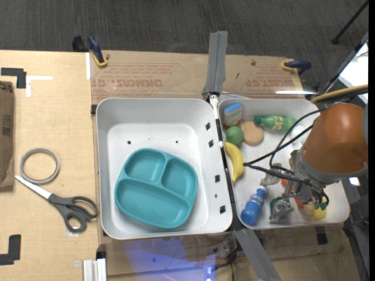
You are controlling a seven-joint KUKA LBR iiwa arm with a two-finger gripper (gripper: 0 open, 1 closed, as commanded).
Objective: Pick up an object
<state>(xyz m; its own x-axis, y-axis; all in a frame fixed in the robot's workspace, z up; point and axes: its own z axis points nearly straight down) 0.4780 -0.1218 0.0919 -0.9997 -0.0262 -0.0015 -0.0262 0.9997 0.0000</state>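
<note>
My gripper [281,208] hangs low in the right bin [337,218], near its front wall, below the arm's orange band [340,139]. Just left of it a blue bottle [253,206] lies on the bin floor. Small orange and yellow pieces [313,209] sit right of the gripper, partly hidden by cables. Farther back lie a banana [235,160], a green ball [234,134], a tan round piece [253,134], a green bottle [274,122] and a blue-topped can [232,112]. I see nothing held in the gripper.
The left bin [108,157] holds a teal divided plate [156,187]. Scissors [61,204] and a tape roll [39,165] lie on the bench to the left. Cardboard [152,78] and clamps sit behind the bins.
</note>
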